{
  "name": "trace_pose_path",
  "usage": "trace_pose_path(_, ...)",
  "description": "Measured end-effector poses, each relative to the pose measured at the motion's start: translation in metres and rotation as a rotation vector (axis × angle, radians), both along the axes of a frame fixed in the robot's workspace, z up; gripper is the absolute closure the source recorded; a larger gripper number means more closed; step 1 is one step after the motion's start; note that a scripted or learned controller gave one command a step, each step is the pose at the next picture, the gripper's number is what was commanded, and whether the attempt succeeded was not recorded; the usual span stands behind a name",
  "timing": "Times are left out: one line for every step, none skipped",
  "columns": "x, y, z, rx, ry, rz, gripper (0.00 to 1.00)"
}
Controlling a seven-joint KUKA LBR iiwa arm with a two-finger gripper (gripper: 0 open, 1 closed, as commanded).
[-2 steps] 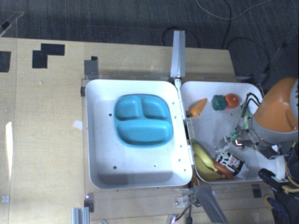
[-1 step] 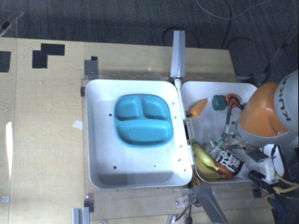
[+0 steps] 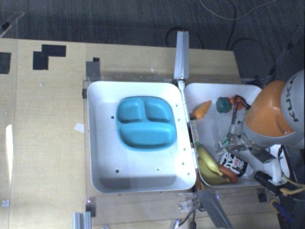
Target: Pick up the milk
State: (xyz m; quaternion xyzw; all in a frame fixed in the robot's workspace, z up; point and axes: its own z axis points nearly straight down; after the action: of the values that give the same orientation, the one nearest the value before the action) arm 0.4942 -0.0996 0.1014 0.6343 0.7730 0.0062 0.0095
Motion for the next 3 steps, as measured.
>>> trace_pose_path(0.028, 0.084, 0.112, 0.003, 0.018, -0.002, 1.0)
trace_pose_path(-0.002, 0.058, 0.136, 0.001, 0.018, 0.097, 1.0)
trace_pose_path(-0.002, 0.058, 0.136, 0.001, 0.018, 0.098, 0.0)
